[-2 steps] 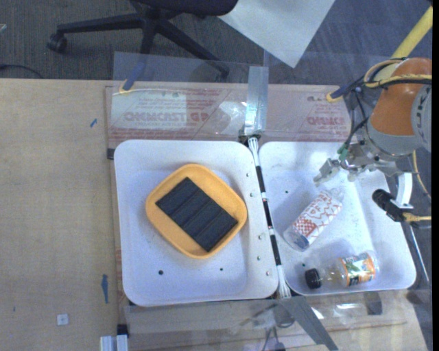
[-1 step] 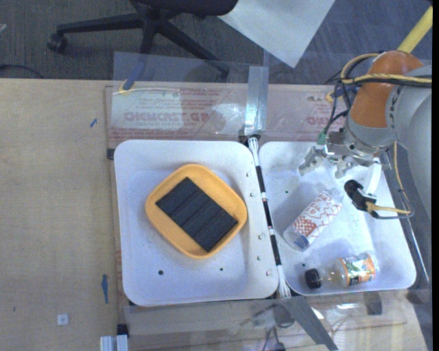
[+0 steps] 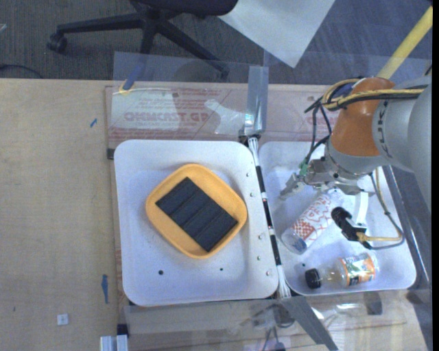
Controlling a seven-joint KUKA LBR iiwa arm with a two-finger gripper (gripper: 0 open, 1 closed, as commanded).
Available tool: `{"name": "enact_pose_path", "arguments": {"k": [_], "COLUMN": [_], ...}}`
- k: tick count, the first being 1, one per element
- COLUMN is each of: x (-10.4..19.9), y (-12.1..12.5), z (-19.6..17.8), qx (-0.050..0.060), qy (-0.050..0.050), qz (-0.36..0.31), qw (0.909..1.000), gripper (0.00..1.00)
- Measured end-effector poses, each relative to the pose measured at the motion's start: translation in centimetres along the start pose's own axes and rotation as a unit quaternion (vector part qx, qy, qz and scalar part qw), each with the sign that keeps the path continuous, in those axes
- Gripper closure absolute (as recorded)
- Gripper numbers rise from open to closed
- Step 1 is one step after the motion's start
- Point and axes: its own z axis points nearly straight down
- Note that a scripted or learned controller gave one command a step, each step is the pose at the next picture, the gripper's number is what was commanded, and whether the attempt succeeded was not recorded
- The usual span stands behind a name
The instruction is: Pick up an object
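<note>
Camera view: wooden bench point(image 3: 48, 206) bears two white bins point(image 3: 134, 274), office chair point(image 3: 171, 14) behind.

Tray point(image 3: 195, 209) in left bin point(image 3: 137, 274); cup point(image 3: 312, 221), bottle point(image 3: 346, 271) in right bin point(image 3: 405, 271).

One fixed camera looks down from above the surface point(image 3: 48, 206) at a slant, far enough back to take in both white bins point(image 3: 137, 164) whole, with floor and chair legs point(image 3: 158, 38) beyond their far edge.
</note>
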Motion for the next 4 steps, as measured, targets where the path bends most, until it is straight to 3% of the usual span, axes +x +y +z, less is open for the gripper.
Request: {"name": "enact_pose_path", "arguments": {"k": [1,2,3,4], "x": [-0.4,0.6,1.1,1.0], "y": [-6.3,-9.6,-11.8,-11.8], "z": [-0.1,-0.1,-0.9,-0.9], "qx": [-0.001,-0.002,-0.025,-0.025], "qy": [0.0,0.0,-0.008,-0.008], "qz": [-0.082,-0.094,-0.101,-0.048], "qw": [0.9966,0.9956,0.9945,0.9985], "gripper": [0.0,0.0,0.0,0.0]}}
